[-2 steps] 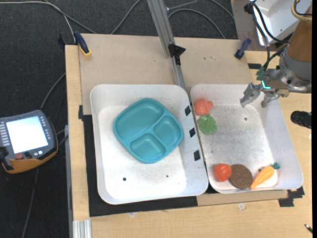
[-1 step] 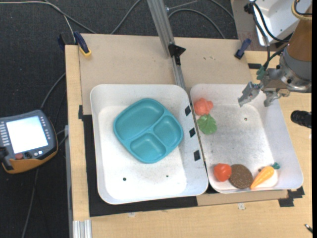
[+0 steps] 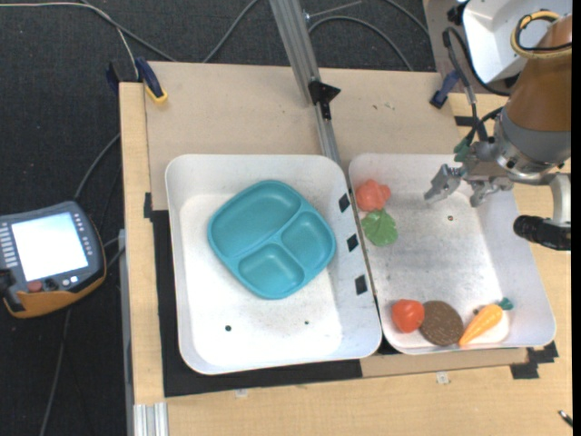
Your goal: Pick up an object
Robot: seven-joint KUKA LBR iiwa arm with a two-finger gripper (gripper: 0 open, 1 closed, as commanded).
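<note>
1. Desk (image 3: 236, 107): a tan board filling the centre of the frame, its upper part bare.
2. Left bin (image 3: 195, 334): shallow, white, resting on the desk at lower centre.
3. Right bin (image 3: 454, 252): shallow, white, just beside the left bin, toward the lower right.
4. Black mat (image 3: 172, 371): lies under both bins, showing along their lower and left edges.
5. Blue-and-yellow clamp (image 3: 150, 82): grips the desk's upper left corner.

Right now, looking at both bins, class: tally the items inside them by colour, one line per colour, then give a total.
Orange-red: 2
Green: 1
Brown: 1
Orange carrot: 1
Blue divided plate: 1
Total: 6
</note>
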